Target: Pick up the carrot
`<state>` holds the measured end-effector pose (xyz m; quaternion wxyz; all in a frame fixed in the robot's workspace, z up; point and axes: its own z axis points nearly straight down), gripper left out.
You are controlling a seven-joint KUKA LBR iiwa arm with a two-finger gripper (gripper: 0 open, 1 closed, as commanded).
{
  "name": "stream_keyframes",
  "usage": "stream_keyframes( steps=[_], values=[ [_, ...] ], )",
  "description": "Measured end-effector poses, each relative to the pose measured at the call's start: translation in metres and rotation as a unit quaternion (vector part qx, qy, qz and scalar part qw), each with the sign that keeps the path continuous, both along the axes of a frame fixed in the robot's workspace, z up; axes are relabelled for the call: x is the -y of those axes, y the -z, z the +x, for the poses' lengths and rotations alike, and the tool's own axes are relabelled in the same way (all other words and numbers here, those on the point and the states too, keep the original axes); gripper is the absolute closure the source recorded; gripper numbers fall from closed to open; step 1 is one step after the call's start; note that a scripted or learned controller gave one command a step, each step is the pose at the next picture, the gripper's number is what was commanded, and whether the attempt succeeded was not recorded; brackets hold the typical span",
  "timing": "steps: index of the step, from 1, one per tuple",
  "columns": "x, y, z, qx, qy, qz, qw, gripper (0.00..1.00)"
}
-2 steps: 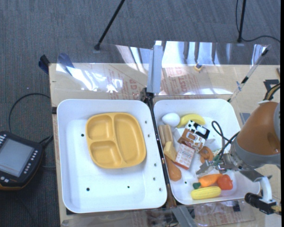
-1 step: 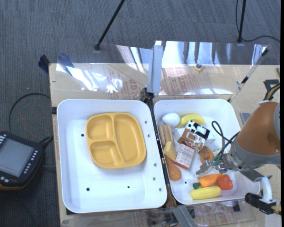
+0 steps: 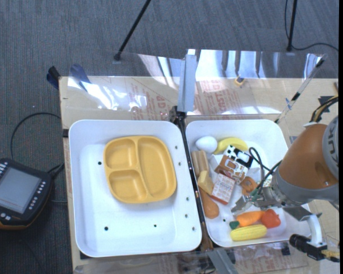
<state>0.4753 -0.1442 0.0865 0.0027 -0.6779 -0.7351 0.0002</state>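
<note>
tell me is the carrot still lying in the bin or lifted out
Lying in the bin. The carrot rests flat on the right bin floor beside the corn, with the gripper just above it, not around it.

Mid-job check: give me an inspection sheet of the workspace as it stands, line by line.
Surface: two white bins side by side; the left bin holds a yellow tray, the right bin holds the food pile.
Job's things: carrot lies near the right bin's front edge, just above the corn, with a red piece at its right end.
Clutter: egg, banana, cartons and other toy foods in the right bin.
End effector: sits just above the carrot; finger state unclear.
Cables: a black cable loops over the right bin.
Surroundings: a pendant on the carpet at left; stand legs behind the bench.
</note>
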Motion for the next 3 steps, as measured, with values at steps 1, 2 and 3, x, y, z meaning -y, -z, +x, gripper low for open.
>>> stream_keyframes(
  steps=[1,2,3],
  values=[
    [-0.029,-0.021,0.051,0.002,-0.103,-0.0007,0.9946,0.00],
    [-0.016,0.001,-0.001,-0.001,-0.060,-0.0002,0.9982,0.00],
    [-0.001,0.000,0.000,0.001,0.057,-0.0009,0.9984,0.00]
  ],
)
